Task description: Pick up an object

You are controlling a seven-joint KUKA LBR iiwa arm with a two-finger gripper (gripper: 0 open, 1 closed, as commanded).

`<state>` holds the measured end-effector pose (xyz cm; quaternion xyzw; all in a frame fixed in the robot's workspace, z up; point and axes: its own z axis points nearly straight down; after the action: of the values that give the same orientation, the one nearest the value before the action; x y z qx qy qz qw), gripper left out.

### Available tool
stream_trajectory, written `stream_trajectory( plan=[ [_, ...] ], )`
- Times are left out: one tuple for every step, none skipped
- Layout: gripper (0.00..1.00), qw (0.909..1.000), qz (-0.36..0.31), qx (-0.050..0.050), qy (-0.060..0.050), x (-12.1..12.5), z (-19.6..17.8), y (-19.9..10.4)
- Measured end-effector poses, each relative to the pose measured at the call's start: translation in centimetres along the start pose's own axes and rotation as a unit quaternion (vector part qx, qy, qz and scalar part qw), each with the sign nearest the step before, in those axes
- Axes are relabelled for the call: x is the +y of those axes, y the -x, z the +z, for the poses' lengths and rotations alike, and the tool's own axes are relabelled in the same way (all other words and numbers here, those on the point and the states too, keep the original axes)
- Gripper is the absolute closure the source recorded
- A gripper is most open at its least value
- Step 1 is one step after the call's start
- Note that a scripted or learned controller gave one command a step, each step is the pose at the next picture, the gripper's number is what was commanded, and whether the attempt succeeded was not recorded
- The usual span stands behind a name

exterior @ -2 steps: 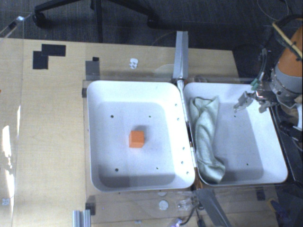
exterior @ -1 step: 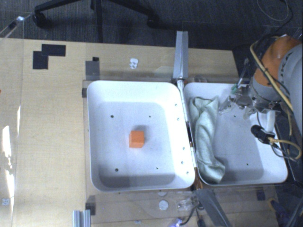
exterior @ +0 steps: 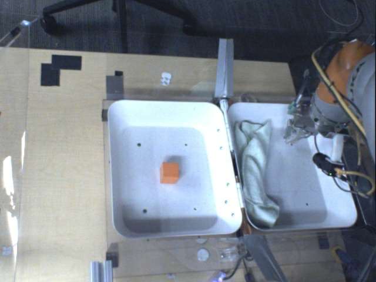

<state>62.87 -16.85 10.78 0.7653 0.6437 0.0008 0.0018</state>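
- Two shallow white bins sit side by side on a pale wooden bench, seen from above at a slant; a metal divider post stands at the far edge where their rims meet.
- Near the middle of the left bin (exterior: 117,175), slightly toward its near edge, lies a small orange cube (exterior: 170,173), alone and well apart from every wall. That open placement probably leaves room for fingers to come down on either side.
- Along the left wall of the right bin (exterior: 338,219) lies a crumpled pale green-grey cloth (exterior: 255,172), running from the far corner to the near corner and bunched against the rim.
- At the right bin's far right corner hovers the gripper (exterior: 294,133), hanging from a grey arm with an orange band (exterior: 346,60). Its fingers point down over bare bin floor, near the cloth but not touching it. They look slightly parted with nothing between them, though they are small and blurred.
- Nothing is lifted yet; either the cube or the cloth could serve as the object.
- No brand, label or readable writing appears; black tape shapes (exterior: 59,68) mark the bench's far left corner.
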Motion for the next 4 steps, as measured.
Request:
stream_trajectory(
  plan=[
    [1.00,0.9975,-0.071,0.000,0.000,1.1,-7.5,-0.6],
    [1.00,0.9752,-0.221,0.000,0.001,1.2,1.0,-4.8],
    [1.00,0.9775,-0.211,0.000,0.001,1.8,-8.5,-6.1],
    [1.00,0.9936,-0.113,0.000,0.000,3.3,-6.3,-5.5]
  ],
)
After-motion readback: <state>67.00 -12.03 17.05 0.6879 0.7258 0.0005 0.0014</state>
